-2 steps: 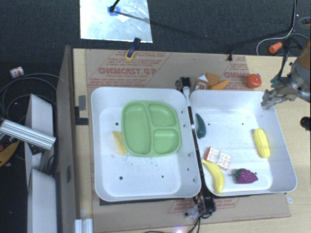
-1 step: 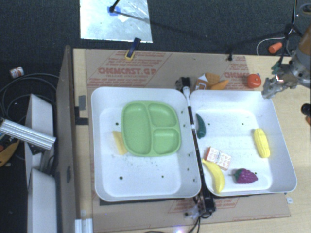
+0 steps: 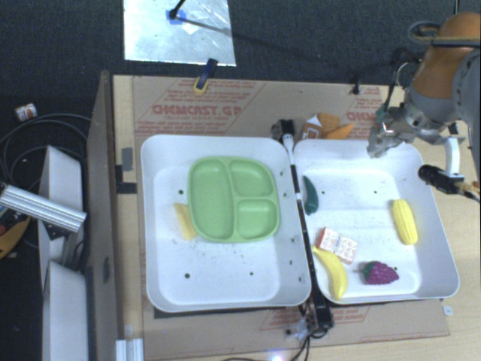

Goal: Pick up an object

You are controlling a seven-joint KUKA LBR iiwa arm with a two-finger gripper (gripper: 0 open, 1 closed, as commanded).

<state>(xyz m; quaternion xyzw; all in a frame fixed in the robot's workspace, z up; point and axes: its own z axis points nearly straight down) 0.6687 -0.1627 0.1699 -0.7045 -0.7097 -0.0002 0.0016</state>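
From my station I see the bench topped with a brown cardboard sheet (image 3: 225, 104) printed in red lettering, and on it the two white bins side by side across the middle of the frame. The left bin (image 3: 161, 277) holds a green divided plate (image 3: 233, 200) with three compartments, and a pale yellow piece (image 3: 185, 221) lies just beside the plate's left edge. The right bin (image 3: 436, 265) holds a dark green item (image 3: 309, 194) near its left wall, a yellow corn cob (image 3: 404, 220) toward the right, a small red and white box (image 3: 337, 244) touching a banana (image 3: 333, 271) at the lower left, and a purple bunch of grapes (image 3: 379, 273) near the bottom wall. An orange object (image 3: 331, 126) sits on the cardboard just above the right bin.

The gripper (image 3: 378, 143) hangs at the upper right of the frame, over the right bin's top rim, well apart from all the toys; I cannot tell how it is set.

Beyond the bench the floor is dark carpet. A silvery sheet (image 3: 179, 21) lies at upper centre, black cables (image 3: 34, 153) coil at the left, and a metal bar (image 3: 41, 207) sits below them.
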